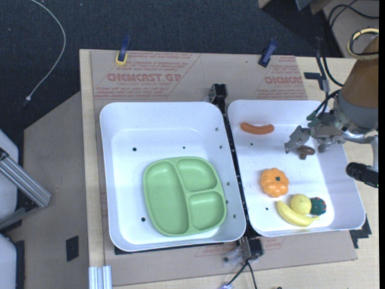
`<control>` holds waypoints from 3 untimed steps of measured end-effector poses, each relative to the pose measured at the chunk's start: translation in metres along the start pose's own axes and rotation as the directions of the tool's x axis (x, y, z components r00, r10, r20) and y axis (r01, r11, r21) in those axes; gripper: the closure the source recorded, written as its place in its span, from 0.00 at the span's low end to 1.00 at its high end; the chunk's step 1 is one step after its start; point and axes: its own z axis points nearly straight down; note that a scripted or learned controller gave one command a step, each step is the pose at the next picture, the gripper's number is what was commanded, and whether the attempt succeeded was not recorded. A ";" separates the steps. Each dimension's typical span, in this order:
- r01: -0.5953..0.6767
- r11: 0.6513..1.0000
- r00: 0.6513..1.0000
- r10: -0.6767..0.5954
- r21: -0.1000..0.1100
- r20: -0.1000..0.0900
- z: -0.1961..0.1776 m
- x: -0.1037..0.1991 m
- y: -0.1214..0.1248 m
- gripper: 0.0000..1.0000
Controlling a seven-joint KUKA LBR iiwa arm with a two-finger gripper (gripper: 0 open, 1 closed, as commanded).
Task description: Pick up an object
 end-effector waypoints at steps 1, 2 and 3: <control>0.003 1.000 1.000 -0.003 -0.014 0.003 -0.007 0.000 0.003 0.00; 0.001 1.000 1.000 -0.001 -0.008 0.001 0.045 -0.007 -0.004 0.00; 0.003 1.000 1.000 -0.003 -0.014 0.002 0.104 -0.013 -0.001 0.00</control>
